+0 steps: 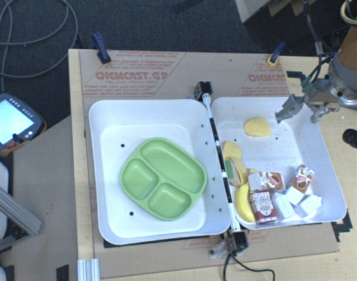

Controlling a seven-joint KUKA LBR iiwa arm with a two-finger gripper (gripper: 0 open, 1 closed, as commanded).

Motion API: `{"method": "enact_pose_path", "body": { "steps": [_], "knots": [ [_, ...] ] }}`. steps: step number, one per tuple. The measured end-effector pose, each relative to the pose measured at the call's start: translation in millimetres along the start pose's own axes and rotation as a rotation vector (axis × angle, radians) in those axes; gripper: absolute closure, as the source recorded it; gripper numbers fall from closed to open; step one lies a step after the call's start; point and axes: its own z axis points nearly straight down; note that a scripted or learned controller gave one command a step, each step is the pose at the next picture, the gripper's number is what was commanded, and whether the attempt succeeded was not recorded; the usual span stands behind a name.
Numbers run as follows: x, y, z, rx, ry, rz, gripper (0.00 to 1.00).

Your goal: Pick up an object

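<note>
1. Two shallow white bins are carried side by side on the bench [167, 69]: the left bin [105, 122] holds a green divided plate [162, 177], and the right bin [325, 157] holds the loose objects.
2. The hand [301, 109] is seen above the far right part of the right bin, with the grey wrist and arm reaching in from the right edge.
3. Its two fingers are seen spread apart, one toward the left and one toward the right, and nothing is held between them.
4. The nearest candidate is a yellow oval piece [257, 127], lying alone on the bin floor just to the left of the hand and apart from everything else.
5. A cluster is gathered at the near side of the right bin: a banana [243, 202] along the divider, a pale yellow piece [232, 152] above it, small red and white cartons [263, 204], a further carton [303, 179] and white blocks [304, 205].
6. The step in hand is judged to be the approach: no object has been gripped yet and the hand is not yet lowered onto anything.
7. For the next move, the hand would need to be shifted left until centred over the yellow oval piece, lowered to the floor of the bin, and then brought together around it.
8. The isolated piece is judged the easier target, since the clustered items touch one another and leave little room for the fingers.
</note>
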Motion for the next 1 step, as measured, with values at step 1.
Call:
{"method": "enact_pose_path", "body": {
  "steps": [1],
  "knots": [
    [50.2,-27.3,124.0,0.003,0.001,0.0,0.0]
  ]
}}
